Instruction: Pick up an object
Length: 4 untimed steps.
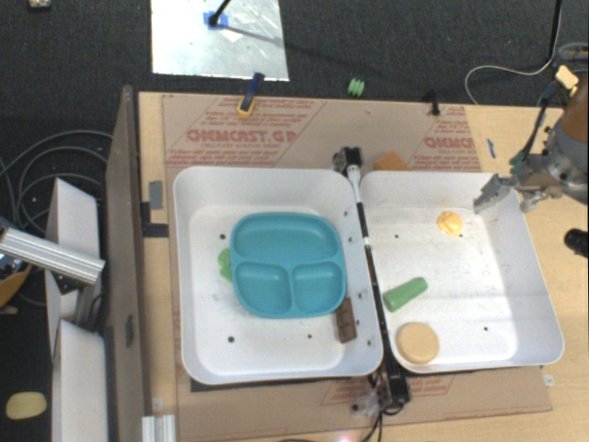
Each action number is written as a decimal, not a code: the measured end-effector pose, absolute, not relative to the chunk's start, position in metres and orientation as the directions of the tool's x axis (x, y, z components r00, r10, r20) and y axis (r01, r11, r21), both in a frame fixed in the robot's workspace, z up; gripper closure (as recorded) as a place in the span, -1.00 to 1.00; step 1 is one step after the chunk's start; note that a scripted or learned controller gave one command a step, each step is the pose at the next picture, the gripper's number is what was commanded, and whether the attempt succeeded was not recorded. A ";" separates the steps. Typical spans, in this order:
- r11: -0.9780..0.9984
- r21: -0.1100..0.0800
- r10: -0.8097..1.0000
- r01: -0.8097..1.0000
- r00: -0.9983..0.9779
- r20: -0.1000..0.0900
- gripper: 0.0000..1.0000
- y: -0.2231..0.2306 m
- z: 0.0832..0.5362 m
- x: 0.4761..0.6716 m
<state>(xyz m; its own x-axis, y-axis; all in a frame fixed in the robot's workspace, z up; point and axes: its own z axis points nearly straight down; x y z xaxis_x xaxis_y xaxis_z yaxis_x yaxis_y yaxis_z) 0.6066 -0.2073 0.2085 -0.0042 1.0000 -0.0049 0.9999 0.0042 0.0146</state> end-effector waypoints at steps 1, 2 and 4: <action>0.007 0.002 1.000 1.000 -0.007 0.001 -1.00 -0.167 0.176 0.618; 0.005 0.003 1.000 1.000 -0.005 -0.002 -1.00 -0.188 0.104 0.648; 0.001 0.004 1.000 1.000 -0.001 -0.002 -1.00 -0.207 0.094 0.639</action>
